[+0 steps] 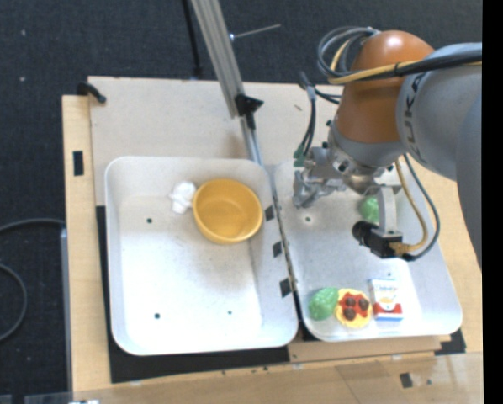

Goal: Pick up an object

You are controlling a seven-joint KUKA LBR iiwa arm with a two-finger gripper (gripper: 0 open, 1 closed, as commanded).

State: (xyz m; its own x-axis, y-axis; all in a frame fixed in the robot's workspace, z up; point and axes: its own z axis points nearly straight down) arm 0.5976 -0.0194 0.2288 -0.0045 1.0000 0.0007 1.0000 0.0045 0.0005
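Arm: the grey arm (436,108) with its orange band reaches in from the right edge of the bench (79,225) and bends down over the far end of the right bin (449,310).
Gripper: the gripper (306,194) hangs low over the far left corner of the right bin, close to the wall shared with the left bin; nothing shows between its fingers, and how far apart they stand I cannot tell.
Left bin: the left bin (150,310) carries a yellow bowl (227,210) at its far right part, upright, with a small white crumpled object (182,196) touching the bowl's left side.
Right bin, near edge: a green object (323,303), a yellow plate with red pieces (353,307) and a small white carton (388,300) lie in a row, just beside one another.
Right bin, middle: a green ball (369,208) lies partly hidden under the wrist, to the right of the gripper.
Post: a metal post (222,57) stands slanted at the far edge, between the bins.
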